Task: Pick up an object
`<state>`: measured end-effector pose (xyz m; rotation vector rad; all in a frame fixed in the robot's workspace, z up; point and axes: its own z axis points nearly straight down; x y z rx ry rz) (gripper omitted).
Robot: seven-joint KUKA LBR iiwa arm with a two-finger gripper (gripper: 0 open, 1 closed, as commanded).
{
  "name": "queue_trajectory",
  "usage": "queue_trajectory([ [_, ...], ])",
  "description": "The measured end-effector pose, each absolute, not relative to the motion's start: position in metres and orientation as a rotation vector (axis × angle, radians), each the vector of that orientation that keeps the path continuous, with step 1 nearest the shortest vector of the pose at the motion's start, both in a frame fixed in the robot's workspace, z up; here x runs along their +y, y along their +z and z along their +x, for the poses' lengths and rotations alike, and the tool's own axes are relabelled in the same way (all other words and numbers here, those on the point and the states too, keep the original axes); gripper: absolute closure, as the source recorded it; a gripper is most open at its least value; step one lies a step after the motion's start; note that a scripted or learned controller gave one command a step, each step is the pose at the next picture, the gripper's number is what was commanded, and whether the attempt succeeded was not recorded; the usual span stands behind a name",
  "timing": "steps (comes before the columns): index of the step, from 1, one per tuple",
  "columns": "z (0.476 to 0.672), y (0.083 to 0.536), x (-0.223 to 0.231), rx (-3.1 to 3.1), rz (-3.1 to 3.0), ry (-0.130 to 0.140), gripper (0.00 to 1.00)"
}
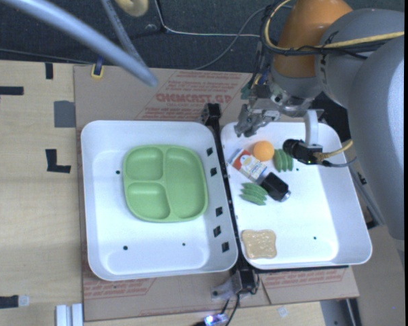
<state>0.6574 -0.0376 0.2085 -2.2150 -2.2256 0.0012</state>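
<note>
My gripper [252, 123] hangs over the far left corner of the right bin [326, 243], with nothing visibly in it. Just below it lie an orange ball [263, 149] and a red and white packet [248, 164]. A green leafy piece [283, 159] sits right of the ball. Nearer the front are a second green piece [254, 193] and a black block [277, 187], touching each other. A slice of toast [258, 244] lies at the bin's front left.
The left bin [102, 236] holds a green divided plate [166, 183]. A black divider rail [220, 182] runs between the bins. A black cable part [302, 151] of the arm overhangs the right bin's far side.
</note>
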Motion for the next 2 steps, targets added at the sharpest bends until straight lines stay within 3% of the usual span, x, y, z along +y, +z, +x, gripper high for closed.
queue_trajectory([
  [2,0.645,0.221,0.074,-2.226,-2.214,0.003,1.0],
])
